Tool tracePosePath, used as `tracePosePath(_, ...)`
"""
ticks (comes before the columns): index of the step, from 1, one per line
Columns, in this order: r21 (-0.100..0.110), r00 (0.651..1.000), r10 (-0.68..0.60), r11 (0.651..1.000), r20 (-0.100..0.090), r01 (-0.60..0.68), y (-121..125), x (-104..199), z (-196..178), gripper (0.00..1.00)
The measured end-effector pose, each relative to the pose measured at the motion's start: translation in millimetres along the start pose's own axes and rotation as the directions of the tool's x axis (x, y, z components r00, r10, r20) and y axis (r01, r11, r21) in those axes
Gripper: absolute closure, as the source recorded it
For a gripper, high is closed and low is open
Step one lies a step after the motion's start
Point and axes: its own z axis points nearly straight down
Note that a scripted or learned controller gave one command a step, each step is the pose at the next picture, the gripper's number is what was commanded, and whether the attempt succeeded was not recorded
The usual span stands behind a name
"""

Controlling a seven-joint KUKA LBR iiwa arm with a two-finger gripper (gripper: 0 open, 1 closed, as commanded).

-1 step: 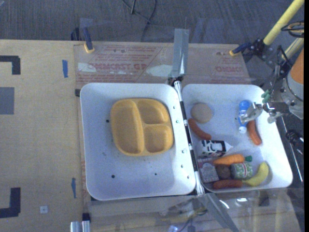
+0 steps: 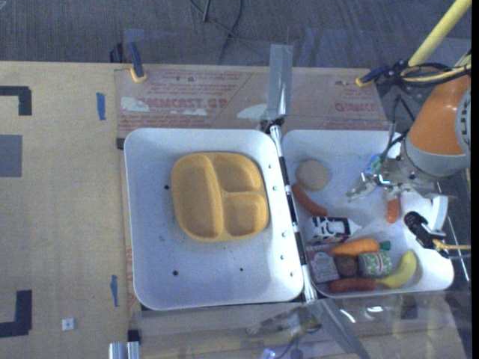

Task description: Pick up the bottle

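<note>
The left bin (image 2: 150, 275) has open floor all around the yellow tray (image 2: 219, 195). In the right bin (image 2: 337, 144), the near corner is crowded: carrot (image 2: 355, 246), bottle (image 2: 375, 263), banana (image 2: 401, 271) and sausage (image 2: 352, 283) lie packed together. Its far edge is free.

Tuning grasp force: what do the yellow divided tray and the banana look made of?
Yellow tray: looks like moulded plastic, matte, with three rounded compartments and a uniform colour. Banana: probably toy plastic, smooth, evenly yellow with a faint sheen; it is too small in the view to be sure.
</note>
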Motion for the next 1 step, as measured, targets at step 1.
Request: tracePosePath(1, -0.001, 1.000, 0.001, 1.000, 0.000, -0.001, 0.5, 0.0, -10.1, 1.00)
